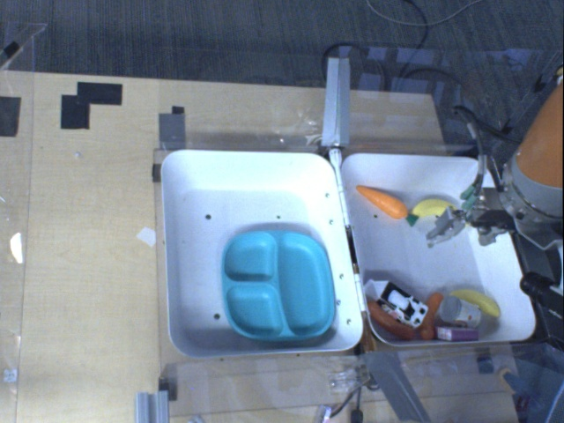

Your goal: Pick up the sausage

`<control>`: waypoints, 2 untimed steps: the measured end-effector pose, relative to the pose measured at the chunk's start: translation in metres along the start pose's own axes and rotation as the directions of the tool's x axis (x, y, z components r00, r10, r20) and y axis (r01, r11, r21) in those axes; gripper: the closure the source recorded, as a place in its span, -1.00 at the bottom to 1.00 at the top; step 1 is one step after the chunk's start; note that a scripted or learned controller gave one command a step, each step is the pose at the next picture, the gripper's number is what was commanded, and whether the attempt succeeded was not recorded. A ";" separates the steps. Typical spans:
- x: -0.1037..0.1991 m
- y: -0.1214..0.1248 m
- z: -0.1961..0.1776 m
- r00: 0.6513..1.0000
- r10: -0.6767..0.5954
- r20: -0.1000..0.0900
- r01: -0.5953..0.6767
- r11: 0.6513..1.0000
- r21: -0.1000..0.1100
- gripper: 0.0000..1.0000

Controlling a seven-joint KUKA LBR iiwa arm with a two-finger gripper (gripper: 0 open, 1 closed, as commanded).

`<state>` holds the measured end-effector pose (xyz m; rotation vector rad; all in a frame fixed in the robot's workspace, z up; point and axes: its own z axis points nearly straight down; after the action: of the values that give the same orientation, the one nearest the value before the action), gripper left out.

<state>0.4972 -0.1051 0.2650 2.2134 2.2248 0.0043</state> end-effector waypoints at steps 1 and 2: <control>-0.002 -0.008 0.159 0.970 -0.243 0.000 0.243 0.970 -0.002 -1.00; -0.012 -0.009 0.091 0.977 -0.213 0.001 0.213 0.977 -0.002 -1.00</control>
<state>0.4886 -0.1173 0.1743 1.9608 2.4472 0.0052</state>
